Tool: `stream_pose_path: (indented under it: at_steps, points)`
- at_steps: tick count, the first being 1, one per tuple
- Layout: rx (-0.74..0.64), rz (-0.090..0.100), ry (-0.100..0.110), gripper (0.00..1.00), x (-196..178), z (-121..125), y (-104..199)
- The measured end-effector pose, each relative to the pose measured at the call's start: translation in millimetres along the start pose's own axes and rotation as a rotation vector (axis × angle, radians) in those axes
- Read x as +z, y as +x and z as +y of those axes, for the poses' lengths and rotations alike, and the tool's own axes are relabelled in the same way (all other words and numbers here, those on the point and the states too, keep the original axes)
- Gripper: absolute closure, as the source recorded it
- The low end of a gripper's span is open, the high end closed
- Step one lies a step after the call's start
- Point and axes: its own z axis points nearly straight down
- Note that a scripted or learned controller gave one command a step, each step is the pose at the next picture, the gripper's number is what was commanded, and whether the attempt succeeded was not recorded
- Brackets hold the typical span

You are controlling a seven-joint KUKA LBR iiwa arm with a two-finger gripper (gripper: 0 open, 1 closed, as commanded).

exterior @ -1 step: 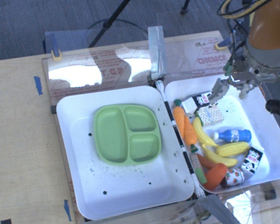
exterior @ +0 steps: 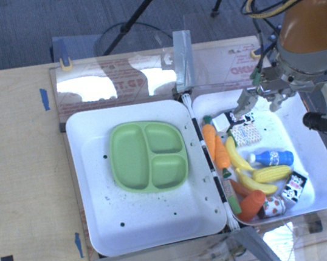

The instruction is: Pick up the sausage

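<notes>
Two white bins (exterior: 105,228) share the bench: one green plate (exterior: 148,155) left; one carrot (exterior: 215,145), one banana (exterior: 236,156) right, under the empty, open claw (exterior: 241,108).

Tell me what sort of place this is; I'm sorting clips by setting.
Probably a robotics lab test bench. A robot arm reaches over two white bins, one holding a green divided plate, the other toy food such as a banana, with tripod legs on grey carpet behind.

Bright, even light; glare on the clear panel (exterior: 113,82) behind the bins.
</notes>
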Motion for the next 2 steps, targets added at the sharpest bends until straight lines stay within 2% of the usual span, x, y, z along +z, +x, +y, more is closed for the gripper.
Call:
stream_pose_path:
  at_steps: [1, 2]
  points:
    - [-0.267, 0.002, 0.005, 0.00, 54, 37, 58]
    - [-0.542, 0.003, 0.005, 0.00, 76, 23, 151]
